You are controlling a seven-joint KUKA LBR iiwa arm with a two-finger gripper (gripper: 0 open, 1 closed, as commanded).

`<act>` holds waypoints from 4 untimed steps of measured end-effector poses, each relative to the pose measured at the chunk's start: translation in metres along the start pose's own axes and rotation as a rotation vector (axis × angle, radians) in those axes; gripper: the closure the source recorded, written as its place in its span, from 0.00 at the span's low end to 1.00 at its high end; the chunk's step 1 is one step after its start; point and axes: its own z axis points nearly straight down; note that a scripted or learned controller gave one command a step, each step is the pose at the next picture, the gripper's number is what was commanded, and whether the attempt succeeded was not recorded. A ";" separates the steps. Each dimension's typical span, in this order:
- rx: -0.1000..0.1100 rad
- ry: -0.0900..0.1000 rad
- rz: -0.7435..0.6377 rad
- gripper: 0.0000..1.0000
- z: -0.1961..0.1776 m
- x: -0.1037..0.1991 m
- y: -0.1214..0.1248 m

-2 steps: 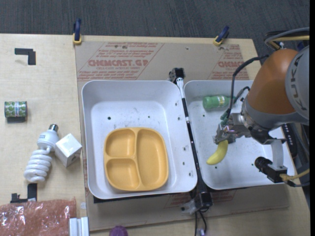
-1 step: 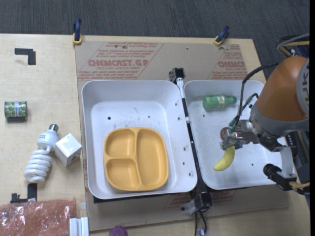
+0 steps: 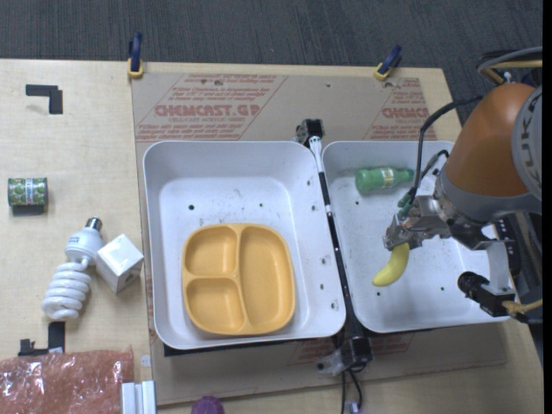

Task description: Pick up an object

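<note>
The curved yellow plastic banana (image 3: pixel 392 266) lies in the right shallow white bin (image 3: pixel 371 304), its upper end directly under the gripper (image 3: pixel 404 234) and touching or nearly touching it, the rest trailing down and away from the fingertips toward the bin's near edge. Whether the gripper is spread or pinching the banana's tip cannot be told from this angle.

Largest first: the pale wooden tabletop (image 3: pixel 69 145) stretches far out to the gripper's side beyond both bins. The grey arm with its orange band (image 3: pixel 496 145) rises just behind the gripper. The left shallow white bin (image 3: pixel 164 197) sits well apart from the gripper, across the divider, holding a yellow three-compartment plastic tray (image 3: pixel 239 279). A green plastic bottle (image 3: pixel 382 178) lies on its side near the gripper, toward the far wall of the same bin as the banana. Well apart, out on the tabletop, rest a white spiral light bulb (image 3: pixel 71 274), a small white cube-shaped box (image 3: pixel 120 262) touching it, and a small green can (image 3: pixel 28 193).
</note>
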 end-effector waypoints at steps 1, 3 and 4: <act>0.000 0.000 0.003 1.00 0.000 -0.001 -0.027; -0.001 0.000 0.003 1.00 0.000 0.010 -0.018; 0.000 0.000 0.003 1.00 0.000 0.004 -0.027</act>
